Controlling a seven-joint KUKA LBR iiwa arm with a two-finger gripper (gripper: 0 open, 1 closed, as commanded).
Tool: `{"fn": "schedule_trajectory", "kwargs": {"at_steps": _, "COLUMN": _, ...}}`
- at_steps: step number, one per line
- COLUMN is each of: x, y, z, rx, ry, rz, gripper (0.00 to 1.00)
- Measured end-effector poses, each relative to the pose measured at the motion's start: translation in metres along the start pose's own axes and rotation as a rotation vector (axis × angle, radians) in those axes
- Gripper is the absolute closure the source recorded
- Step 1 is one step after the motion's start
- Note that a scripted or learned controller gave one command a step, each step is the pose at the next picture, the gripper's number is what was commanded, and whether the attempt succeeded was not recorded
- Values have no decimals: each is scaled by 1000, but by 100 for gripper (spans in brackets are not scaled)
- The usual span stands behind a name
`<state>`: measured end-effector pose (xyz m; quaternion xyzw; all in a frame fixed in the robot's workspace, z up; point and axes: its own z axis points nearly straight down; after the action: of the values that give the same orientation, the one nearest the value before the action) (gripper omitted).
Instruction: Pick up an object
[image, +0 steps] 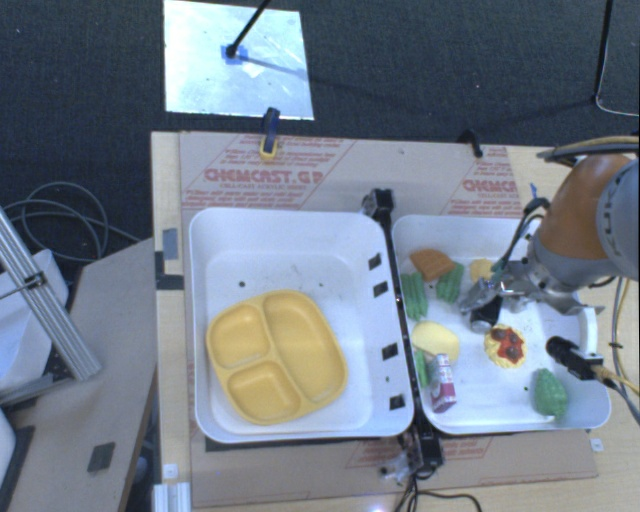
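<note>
My gripper (482, 306) is low over the middle of the right bin (590, 412), the arm coming in from the right. Around it lie an orange-brown piece (432, 263), two green pieces (413, 295) (449, 282) and a small yellow piece (483, 268) to its upper left. A pale yellow lump (436, 340) lies to its lower left, and a yellow and red piece (505, 346) just below it. A small pink-capped bottle (442, 384) lies near the bin's front left. A green lump (548, 392) sits at the front right. Nothing is visibly held.
The left bin (225, 235) holds a yellow divided plate (275, 355). A black divider with clips (392, 300) runs between the bins. A black part of the arm (566, 356) hangs over the right bin. Cables trail at the right edge.
</note>
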<state>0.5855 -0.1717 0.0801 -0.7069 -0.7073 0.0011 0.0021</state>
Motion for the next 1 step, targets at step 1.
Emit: {"fn": "schedule_trajectory", "kwargs": {"at_steps": 1, "x": -1, "y": 3, "z": -17, "rx": -9, "ry": -3, "rz": 0, "gripper": 100}}
